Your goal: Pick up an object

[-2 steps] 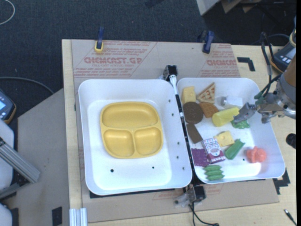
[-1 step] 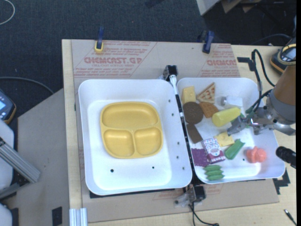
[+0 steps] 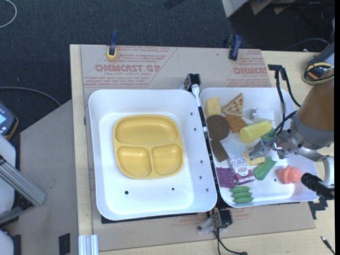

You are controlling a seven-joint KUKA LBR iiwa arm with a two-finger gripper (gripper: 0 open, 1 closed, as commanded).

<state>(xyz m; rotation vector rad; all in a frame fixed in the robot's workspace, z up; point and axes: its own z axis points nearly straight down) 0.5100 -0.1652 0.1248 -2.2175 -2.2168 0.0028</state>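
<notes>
Currently the gripper [image 3: 269, 145] is hovering low over the toy pile in the right bin [image 3: 287, 198], centre-right of frame, grip state unreadable, yellow block [image 3: 255, 131] likely target, descent pending.

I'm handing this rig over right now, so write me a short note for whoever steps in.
Gripper: low in the right bin, among the toy food; no grasp can be confirmed.
Things: yellow piece, green piece, brown disc and pink piece lie in the right bin. The yellow divided tray sits in the left bin.
Done: nothing visibly lifted.
Left: grasp one object and raise it.
</notes>
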